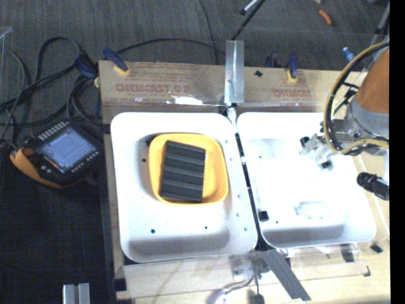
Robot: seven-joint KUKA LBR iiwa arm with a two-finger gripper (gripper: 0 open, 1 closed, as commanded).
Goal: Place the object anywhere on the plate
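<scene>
Already the dark ribbed object (pixel 183 170) lies flat on the yellow plate (pixel 218 170) in the left bin (pixel 130 220), well inside the plate's rim and covering much of its middle, so I judge the placing itself done and the step in hand to be getting clear without spoiling it. My gripper (pixel 316 147) hangs over the right bin (pixel 354 220), near its far right side and well apart from the plate, with the divider between the bins lying between us; whether it is apart or together I cannot tell from this slanted look, since the wrist and its looped cables crowd that spot. To finish well I would keep my arm (pixel 373 100) on the right side and not sweep back across the left bin, because a brush against the plate's edge could slide plate and object together. As for the containers: the left bin holds the plate with the object on it, sitting toward the bin's far half; the right bin's white floor shows faint smudges and reflections beneath me.
</scene>
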